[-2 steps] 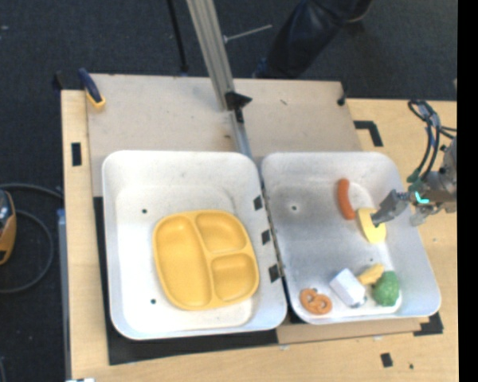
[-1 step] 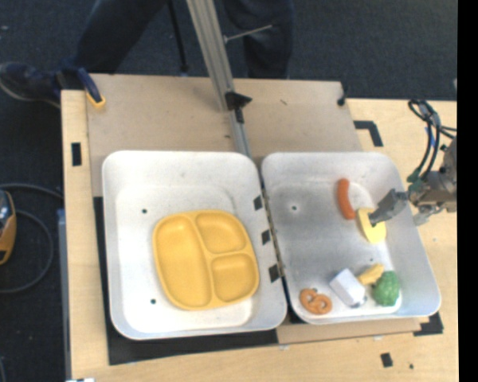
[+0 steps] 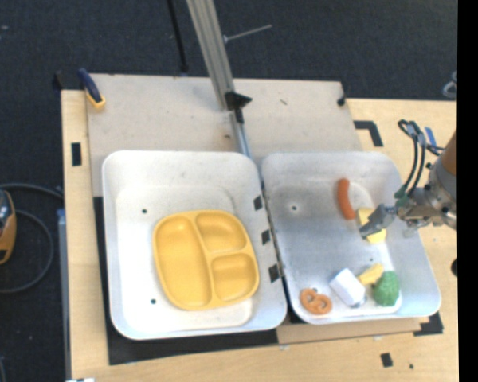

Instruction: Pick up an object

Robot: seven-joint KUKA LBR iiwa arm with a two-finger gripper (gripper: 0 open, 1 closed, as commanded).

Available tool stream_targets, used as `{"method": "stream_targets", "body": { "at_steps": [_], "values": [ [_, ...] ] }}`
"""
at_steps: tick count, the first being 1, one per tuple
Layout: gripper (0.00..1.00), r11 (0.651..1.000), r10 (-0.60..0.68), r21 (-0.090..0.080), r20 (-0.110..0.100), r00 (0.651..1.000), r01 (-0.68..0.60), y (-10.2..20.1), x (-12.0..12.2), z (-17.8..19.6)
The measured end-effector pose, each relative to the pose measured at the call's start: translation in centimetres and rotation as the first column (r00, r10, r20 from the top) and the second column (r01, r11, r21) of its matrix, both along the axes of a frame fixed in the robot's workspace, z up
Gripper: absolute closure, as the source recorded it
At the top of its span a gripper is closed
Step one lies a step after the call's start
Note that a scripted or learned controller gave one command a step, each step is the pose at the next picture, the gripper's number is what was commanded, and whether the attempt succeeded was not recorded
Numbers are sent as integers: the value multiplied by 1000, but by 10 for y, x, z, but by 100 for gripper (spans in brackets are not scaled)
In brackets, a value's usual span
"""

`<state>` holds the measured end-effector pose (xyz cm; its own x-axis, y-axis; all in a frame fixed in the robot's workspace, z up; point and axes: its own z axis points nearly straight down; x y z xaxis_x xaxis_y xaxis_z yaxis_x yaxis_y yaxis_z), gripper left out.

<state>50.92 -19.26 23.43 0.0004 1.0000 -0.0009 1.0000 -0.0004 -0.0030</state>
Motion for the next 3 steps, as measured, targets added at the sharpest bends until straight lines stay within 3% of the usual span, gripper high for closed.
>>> {"method": "stream_targets", "body": {
  "at_steps": [2, 3],
  "values": [
    [0, 1000, -1, 0, 0, 1000, 1, -12, -1, -123],
    [100, 1000, -5, -1, 7, 1000, 5, -13, 1, -108]
  ]
}}
